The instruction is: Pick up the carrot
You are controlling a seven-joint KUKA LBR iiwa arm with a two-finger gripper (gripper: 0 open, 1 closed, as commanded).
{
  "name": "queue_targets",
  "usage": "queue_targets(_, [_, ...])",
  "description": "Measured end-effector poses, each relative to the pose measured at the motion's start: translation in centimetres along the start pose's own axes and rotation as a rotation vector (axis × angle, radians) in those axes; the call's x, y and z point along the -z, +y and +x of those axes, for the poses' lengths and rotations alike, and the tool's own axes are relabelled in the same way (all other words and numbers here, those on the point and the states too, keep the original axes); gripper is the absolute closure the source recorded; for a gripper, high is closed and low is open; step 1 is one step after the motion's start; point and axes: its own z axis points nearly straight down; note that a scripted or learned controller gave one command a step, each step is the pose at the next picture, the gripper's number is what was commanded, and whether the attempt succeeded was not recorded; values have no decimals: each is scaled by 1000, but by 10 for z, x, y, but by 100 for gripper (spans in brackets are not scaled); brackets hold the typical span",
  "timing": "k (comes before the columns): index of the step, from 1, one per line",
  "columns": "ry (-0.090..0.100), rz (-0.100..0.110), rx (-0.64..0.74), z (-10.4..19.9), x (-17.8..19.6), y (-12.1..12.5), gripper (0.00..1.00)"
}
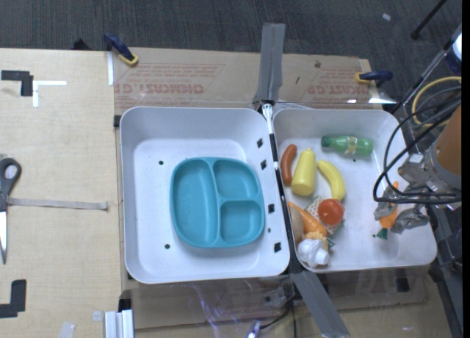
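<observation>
Carrot point(304, 217) lay ungrasped in the right bin point(367, 252); end effector point(396, 215) hovered apart, grip impossible to tell.

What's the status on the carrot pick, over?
Gripper at right bin's right edge, nothing visibly held. Carrot at bin's left side, untouched. Tomato and garlic crowd against it.

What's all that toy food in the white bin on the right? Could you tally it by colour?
Orange: 1, plastic carrot
Yellow: 2, squeeze bottle, banana
Green: 1, bottle lying flat
Red: 2, sausage, round tomato
White: 1, garlic-like bulb
Total: 7
</observation>
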Motion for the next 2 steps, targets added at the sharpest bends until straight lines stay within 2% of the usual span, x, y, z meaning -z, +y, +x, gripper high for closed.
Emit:
queue_targets(1, [-4,4,2,-3,10,-1,100])
queue_targets(2, [-4,4,2,-3,10,-1,0])
